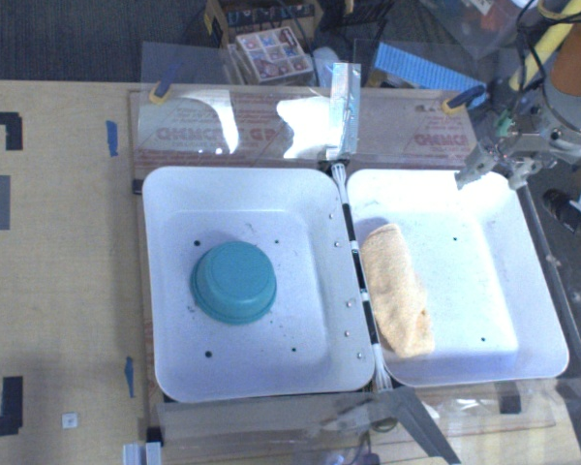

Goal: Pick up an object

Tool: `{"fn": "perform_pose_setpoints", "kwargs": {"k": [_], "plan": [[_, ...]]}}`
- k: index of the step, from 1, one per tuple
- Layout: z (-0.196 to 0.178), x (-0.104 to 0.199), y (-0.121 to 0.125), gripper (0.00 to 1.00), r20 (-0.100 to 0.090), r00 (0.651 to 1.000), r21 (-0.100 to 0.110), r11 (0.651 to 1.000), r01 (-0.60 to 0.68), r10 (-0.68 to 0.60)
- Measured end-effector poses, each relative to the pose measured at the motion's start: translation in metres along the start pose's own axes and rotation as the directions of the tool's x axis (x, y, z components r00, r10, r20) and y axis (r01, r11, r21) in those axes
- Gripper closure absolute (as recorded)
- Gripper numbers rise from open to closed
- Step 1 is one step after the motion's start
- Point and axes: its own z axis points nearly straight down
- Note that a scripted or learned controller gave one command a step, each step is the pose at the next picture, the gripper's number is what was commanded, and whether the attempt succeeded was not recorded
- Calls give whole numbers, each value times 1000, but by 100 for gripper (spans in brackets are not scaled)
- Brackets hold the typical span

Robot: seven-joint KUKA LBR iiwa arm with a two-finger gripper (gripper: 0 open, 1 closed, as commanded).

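Observation:
A teal bowl [234,281] lies upside down in the middle of the left bin [174,201]. A rolled tan cloth [397,291] lies along the left wall of the right bin [504,289]. My gripper [489,174] hangs over the far right corner of the right bin, well away from the cloth and above the bin floor. It is open with nothing between its fingers.
A clear plastic wall [300,129] with a metal post [346,109] stands behind both bins. Boxes and a blue pad [421,68] clutter the floor beyond. Wooden bench top [48,279] stretches to the left.

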Motion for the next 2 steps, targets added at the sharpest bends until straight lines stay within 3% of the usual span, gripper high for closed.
{"fn": "perform_pose_setpoints", "kwargs": {"k": [1, 2], "plan": [[76, 19, -81, 0, 0, 1000, 0, 1000, -2, 2], [150, 81, -26, 0, 2, 997, -11, 997, 75, -75]]}}
